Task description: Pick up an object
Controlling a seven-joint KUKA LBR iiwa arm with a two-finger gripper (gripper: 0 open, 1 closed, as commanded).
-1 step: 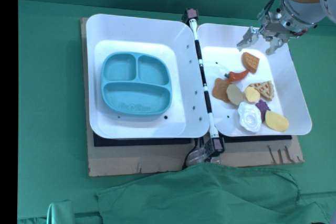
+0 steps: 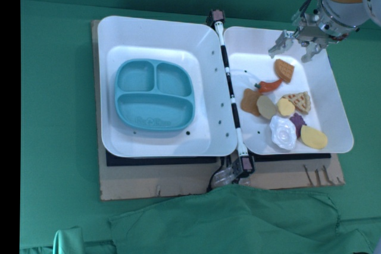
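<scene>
The grey arm with its orange band reaches in from the right, and its two-finger tool hangs over the far right corner of the right-hand shallow white bin, fingers spread wide with nothing between them. Just below and slightly nearer the camera lies the closest candidate for the pick, a flat orange-brown waffle-patterned piece, near the tool but apart from it; its long axis looks to run roughly from far to near, tilting a little rightward. The move ahead therefore seems to turn on a short drop and a small shift toward the camera, with the fingers straddling the narrow width of that piece. Beside it, toward the bin's middle, lies a small red-orange pepper-like piece, and further toward the camera sits a cluster of toy foods: a brown round slice, a tan oval slice, a yellow round piece, a tan waffle wedge, a clear plastic cup-like mould, a purple piece and a yellow oval potato-like piece. These crowd and touch each other, so a grasp there would likely be harder. The left-hand shallow white bin holds a teal plastic divided plate, well apart from the tool. Both bins rest on a brown cardboard sheet on the green-draped worktop.
</scene>
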